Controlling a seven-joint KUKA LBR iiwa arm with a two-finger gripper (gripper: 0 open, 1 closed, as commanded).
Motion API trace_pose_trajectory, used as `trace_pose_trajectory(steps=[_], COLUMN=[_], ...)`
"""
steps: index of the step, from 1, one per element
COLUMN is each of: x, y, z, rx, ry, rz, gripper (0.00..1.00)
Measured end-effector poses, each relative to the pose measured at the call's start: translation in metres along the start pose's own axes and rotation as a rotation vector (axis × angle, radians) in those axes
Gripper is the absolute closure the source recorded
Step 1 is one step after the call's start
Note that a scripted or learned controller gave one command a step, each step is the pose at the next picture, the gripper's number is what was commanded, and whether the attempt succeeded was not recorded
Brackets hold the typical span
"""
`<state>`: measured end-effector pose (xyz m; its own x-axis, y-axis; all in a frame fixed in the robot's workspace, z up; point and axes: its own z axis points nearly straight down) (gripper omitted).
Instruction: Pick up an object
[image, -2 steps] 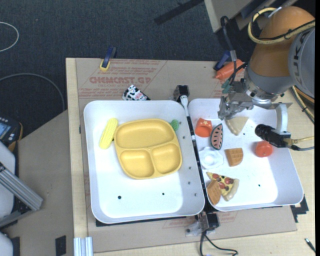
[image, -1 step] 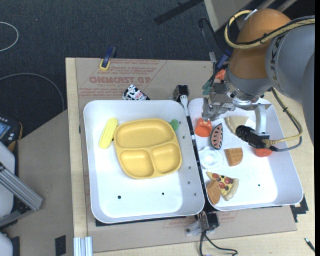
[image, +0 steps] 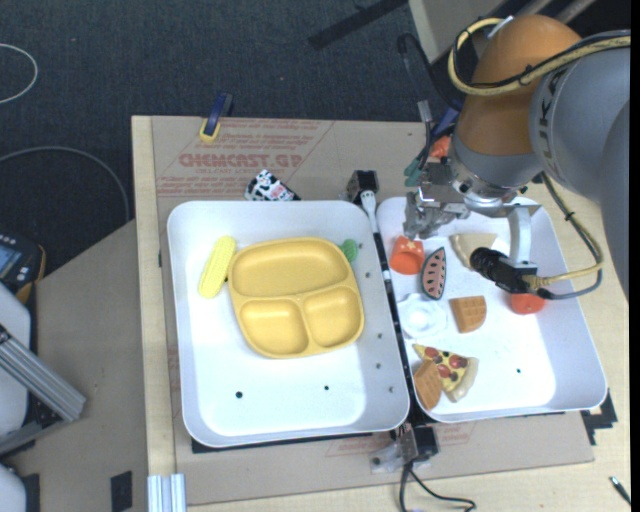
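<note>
Toy food pieces lie scattered in the right bin (image: 570, 370), and from my seat I see the gripper (image: 428, 222) hanging over that bin's upper left corner, just above an orange-red cup-like piece (image: 405, 256). I cannot tell whether the claw is released or clenched, since the wrist body hides it from me. Beside the orange piece sits a watermelon slice (image: 433, 273), with a bread-coloured chunk (image: 468, 313) lower right of it and a pizza slice (image: 447, 368) near the bin's front. A red piece (image: 526, 300) lies toward the right, by a black cable part. In the left bin (image: 200, 380) I see a yellow divided plate (image: 296, 296) with a corn cob (image: 215, 266) just beside its left edge.
</note>
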<state>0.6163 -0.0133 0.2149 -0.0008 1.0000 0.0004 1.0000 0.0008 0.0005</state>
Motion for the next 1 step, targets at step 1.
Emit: trace_pose_trajectory(steps=[1], x=[0.0003], y=[-0.0062], z=[-0.0174], rx=[-0.003], ry=[0.0], rz=[0.0], gripper=[1.0])
